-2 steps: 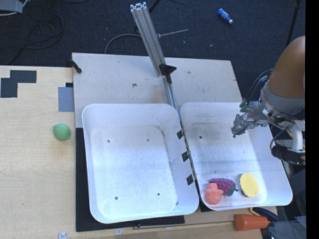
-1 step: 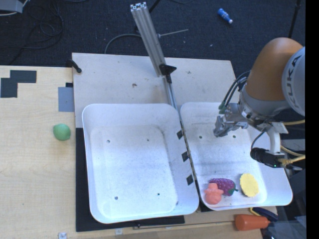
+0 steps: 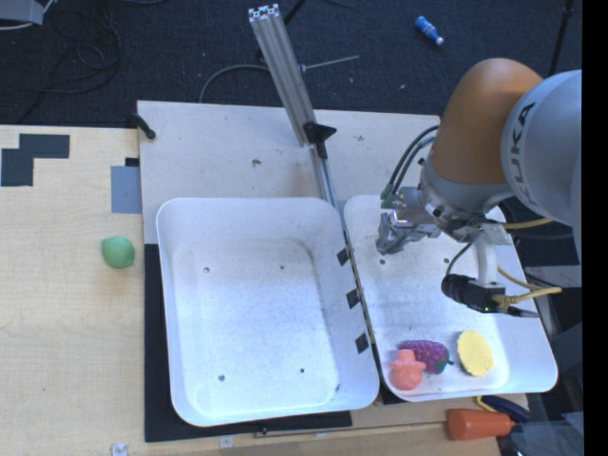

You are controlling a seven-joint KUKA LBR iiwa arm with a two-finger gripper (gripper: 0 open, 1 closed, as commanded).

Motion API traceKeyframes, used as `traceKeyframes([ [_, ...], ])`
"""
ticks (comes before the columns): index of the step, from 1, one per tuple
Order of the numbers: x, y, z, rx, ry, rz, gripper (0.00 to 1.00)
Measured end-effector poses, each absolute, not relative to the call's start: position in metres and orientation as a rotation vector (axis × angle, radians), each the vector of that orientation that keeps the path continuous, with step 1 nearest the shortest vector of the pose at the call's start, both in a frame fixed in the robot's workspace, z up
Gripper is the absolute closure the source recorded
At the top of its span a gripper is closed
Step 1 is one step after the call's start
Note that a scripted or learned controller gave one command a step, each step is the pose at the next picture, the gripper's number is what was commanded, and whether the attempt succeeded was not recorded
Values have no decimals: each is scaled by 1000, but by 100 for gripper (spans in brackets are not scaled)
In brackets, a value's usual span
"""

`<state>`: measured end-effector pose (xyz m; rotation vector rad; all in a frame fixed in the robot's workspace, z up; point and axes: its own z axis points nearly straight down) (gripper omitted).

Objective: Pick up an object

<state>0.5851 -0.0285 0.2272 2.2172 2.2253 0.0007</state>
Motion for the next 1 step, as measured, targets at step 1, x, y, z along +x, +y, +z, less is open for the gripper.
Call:
traceKeyframes([
  [1, 588, 20, 218, 2219, 2226, 0, 100],
])
